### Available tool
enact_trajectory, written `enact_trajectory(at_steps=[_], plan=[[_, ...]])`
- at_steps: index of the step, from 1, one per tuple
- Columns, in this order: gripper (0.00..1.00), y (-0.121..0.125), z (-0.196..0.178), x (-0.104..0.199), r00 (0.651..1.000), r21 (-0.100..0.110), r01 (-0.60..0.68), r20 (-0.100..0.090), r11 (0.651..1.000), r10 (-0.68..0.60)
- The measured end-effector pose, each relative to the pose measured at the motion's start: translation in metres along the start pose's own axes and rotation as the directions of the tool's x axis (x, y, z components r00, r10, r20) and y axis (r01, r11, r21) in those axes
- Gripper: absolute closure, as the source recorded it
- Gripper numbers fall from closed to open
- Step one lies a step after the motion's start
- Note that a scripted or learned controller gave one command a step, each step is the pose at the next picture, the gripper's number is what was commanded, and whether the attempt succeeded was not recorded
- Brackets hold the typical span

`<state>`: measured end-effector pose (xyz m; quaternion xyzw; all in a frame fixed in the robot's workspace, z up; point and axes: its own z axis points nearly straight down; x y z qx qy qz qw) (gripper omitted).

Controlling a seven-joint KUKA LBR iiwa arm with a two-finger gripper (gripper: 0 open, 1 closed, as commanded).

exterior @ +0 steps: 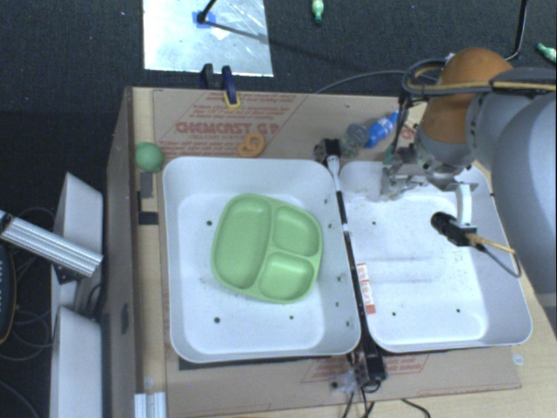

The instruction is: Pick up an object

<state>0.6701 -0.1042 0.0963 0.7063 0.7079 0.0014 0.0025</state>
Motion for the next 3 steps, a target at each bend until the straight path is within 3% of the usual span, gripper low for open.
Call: enact_trajectory(at_steps=[1, 2, 3], plan=[[0.00, 0.000, 0.000, 0.000, 1.000, 0.000, 0.000, 0.000, 1.000, 0.000], [0.00, -0.001, 0.011, -0.023, 1.000, 0.003, -0.001, 0.000, 1.000, 0.001], [0.00, -0.001, 0.011, -0.069, 1.000, 0.002, -0.001, 0.000, 1.000, 0.001]])
